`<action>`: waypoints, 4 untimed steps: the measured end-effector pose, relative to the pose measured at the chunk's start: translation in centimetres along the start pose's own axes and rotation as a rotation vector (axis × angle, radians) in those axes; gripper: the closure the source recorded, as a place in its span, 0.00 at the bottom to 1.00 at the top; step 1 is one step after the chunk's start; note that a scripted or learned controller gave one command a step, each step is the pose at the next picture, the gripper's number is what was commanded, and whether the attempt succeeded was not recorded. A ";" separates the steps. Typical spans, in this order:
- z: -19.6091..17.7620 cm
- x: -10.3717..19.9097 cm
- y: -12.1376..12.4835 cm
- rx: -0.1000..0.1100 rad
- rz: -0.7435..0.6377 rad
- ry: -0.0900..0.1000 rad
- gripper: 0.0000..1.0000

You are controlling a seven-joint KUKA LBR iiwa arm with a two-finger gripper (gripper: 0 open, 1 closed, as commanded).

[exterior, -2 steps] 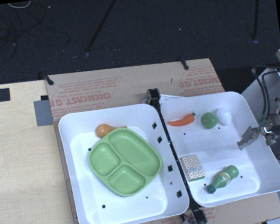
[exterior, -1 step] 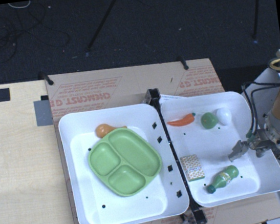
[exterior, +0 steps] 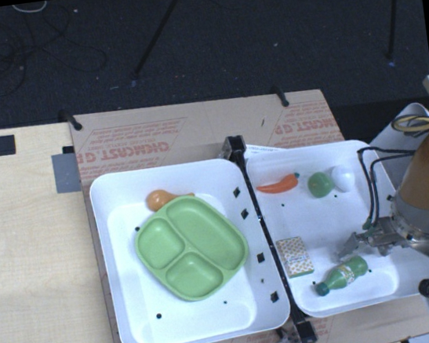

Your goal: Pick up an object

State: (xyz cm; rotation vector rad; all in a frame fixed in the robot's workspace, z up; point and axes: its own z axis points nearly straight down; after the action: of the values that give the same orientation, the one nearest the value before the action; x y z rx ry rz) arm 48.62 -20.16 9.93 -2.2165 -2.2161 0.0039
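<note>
My gripper (exterior: 355,244) hangs low in the right bin (exterior: 378,294), at its right side, just above a green bottle (exterior: 342,275) that lies on its side. It holds nothing that I can see. A small patterned box (exterior: 295,256) lies to the gripper's left. Toward the back of this bin are an orange carrot-like piece (exterior: 277,185), a green ball (exterior: 320,183) and a white ball (exterior: 343,179). The left bin (exterior: 131,313) holds a green divided plate (exterior: 191,246), with an orange object (exterior: 158,199) partly hidden behind it.
The bins sit side by side on a cardboard sheet (exterior: 193,130), joined by a black divider (exterior: 255,224). A light wooden bench top (exterior: 31,272) lies to the left. Black cables (exterior: 371,184) loop over the right bin's far right rim, beside the arm.
</note>
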 end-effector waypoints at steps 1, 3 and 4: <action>-1.3 -0.2 0.0 -0.002 0.004 -0.001 1.00; -10.2 -0.3 0.8 -0.009 -0.001 -0.004 1.00; -14.4 -0.4 0.9 -0.010 -0.002 -0.004 1.00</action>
State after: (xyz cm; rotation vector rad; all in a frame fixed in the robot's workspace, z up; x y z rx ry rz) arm 49.63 -20.61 24.33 -2.2216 -2.2250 -0.0019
